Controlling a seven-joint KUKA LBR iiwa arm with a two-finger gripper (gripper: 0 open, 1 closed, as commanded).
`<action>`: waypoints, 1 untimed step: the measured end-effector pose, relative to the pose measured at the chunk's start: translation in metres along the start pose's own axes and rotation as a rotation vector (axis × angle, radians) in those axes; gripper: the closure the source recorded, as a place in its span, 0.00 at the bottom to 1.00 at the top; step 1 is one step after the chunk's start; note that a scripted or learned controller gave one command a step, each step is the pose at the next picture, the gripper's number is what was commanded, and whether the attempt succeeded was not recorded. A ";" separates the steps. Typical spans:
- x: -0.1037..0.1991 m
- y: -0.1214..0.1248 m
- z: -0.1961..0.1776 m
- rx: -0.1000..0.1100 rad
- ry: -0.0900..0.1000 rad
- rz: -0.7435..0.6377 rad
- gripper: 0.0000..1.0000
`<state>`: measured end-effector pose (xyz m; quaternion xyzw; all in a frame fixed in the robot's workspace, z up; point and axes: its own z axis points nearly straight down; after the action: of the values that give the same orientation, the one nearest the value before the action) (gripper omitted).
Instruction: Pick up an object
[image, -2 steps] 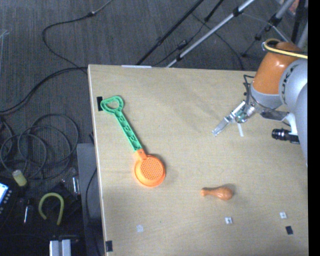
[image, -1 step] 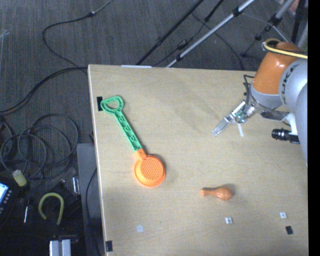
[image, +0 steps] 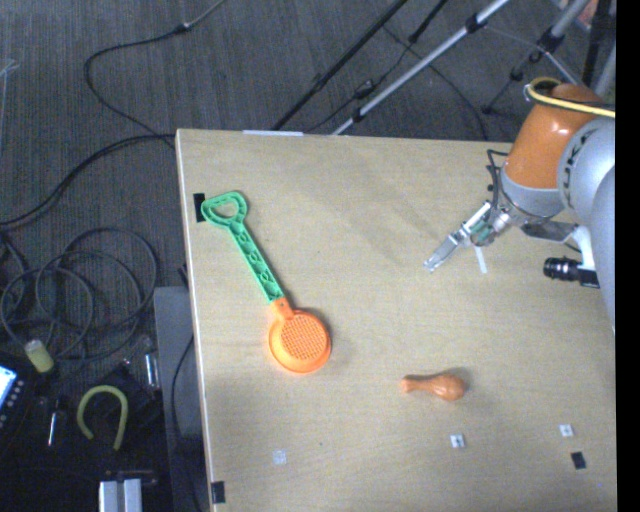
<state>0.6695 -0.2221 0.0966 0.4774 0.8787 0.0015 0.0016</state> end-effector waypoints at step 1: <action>0.000 0.001 -0.010 -0.003 -0.002 0.000 1.00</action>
<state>0.6704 -0.2215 0.1067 0.4773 0.8787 0.0023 0.0033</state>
